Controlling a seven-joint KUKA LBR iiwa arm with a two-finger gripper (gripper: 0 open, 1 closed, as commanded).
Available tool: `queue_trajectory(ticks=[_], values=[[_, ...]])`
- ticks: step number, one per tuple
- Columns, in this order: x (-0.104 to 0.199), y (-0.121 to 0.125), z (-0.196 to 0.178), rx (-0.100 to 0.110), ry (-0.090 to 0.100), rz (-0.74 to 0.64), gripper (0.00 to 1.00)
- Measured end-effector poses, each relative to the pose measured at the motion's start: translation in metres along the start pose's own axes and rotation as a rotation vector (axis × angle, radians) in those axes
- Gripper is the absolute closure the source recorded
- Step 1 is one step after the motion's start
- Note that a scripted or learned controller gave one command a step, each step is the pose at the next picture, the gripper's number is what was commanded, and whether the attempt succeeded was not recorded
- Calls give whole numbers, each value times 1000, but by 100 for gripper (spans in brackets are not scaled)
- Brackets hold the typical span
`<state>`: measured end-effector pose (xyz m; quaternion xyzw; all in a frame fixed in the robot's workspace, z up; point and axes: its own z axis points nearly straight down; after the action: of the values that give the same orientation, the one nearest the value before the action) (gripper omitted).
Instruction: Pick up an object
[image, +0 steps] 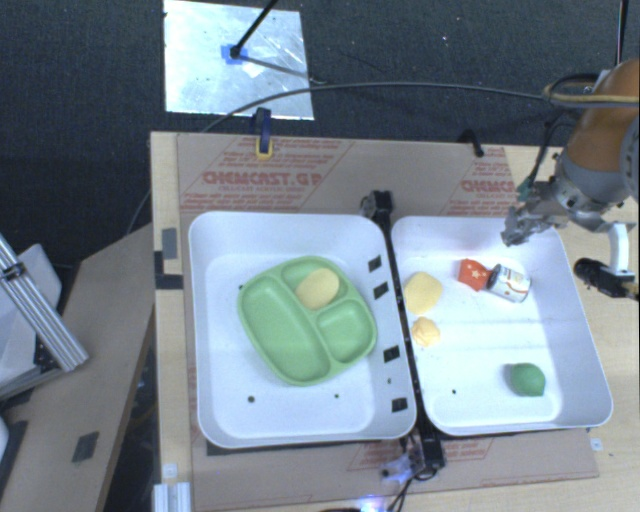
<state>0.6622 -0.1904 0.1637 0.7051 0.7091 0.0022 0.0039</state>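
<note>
Even overhead light, bright on the two shallow white plastic bins (400, 410); glare whitens the crinkled silver foil sheet (200, 60) at upper left. Shadows faint; focus slightly soft throughout.

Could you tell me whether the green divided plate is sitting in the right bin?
No, the green divided plate lies in the left bin, with a yellow piece on it.

Grey KUKA arm with an orange band above the wrist (600, 125) entering from the right edge, wrist angled down and leftward, grey two-finger gripper (520, 228) at its tip, pointing down-left, nothing visibly held
</note>
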Motion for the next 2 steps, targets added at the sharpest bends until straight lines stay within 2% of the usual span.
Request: queue_trajectory(ticks=[1, 2], values=[[-4, -3, -64, 0, -1, 2, 100], [-4, -2, -76, 5, 1, 0, 100]])
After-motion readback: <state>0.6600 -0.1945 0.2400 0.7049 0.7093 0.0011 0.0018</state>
